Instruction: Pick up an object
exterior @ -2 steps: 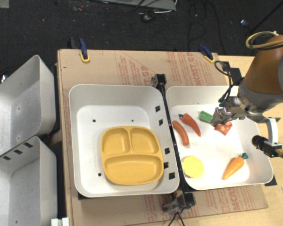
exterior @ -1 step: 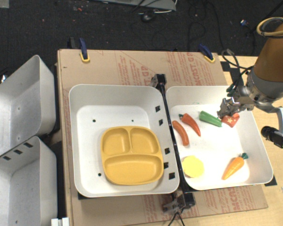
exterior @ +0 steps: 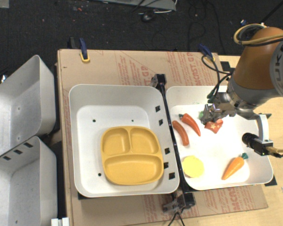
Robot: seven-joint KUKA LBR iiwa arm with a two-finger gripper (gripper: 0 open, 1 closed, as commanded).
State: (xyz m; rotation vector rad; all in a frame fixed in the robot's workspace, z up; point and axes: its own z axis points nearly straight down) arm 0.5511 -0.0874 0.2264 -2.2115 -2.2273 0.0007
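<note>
Starting at left: yellow divided plate (exterior: 131,155) lies in the left bin (exterior: 80,126). Right bin (exterior: 259,173) holds a sausage (exterior: 181,132), red chili (exterior: 191,124), yellow disc (exterior: 193,166) and carrot (exterior: 234,167). My gripper (exterior: 211,116) sits directly over a red strawberry-like piece (exterior: 214,125) (grip state: cannot tell).

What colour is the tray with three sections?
Yellow: the divided tray in the left bin, seen in the camera view.

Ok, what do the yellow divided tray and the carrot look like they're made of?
The yellow tray looks like molded plastic, matte: uniform color, rounded compartment ridges. The carrot seems a plastic toy, smooth and evenly orange with a green stub; soft rubber can't be ruled out.
</note>
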